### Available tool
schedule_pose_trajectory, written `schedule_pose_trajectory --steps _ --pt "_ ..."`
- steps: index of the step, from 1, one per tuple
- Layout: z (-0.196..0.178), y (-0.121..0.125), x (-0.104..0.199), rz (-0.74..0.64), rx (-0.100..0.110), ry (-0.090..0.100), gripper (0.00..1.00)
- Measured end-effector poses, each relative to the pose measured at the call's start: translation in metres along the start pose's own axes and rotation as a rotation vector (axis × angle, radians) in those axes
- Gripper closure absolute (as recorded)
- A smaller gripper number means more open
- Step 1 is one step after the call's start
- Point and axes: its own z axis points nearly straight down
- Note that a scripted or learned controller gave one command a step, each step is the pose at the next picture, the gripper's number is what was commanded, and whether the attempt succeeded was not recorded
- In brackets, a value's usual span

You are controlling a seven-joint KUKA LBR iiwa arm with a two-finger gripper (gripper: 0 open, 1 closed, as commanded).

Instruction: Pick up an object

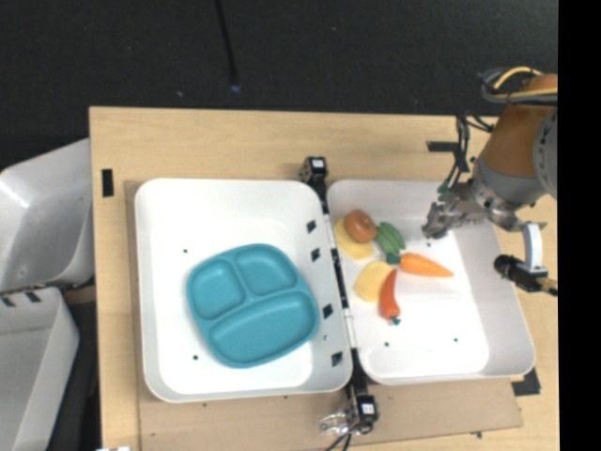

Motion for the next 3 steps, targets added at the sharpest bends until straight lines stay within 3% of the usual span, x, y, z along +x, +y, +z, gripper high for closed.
schedule_pose_trajectory --steps 1,2,3 --pt "-0.064 0.0 0.003 -0.005 0.014 0.001 1.0" --pt "-0.109 -0.001 -0.001 -0.005 0.015 0.001 1.0" --pt "-0.128 0.0 -0.002 -0.006 0.018 0.002 1.0"
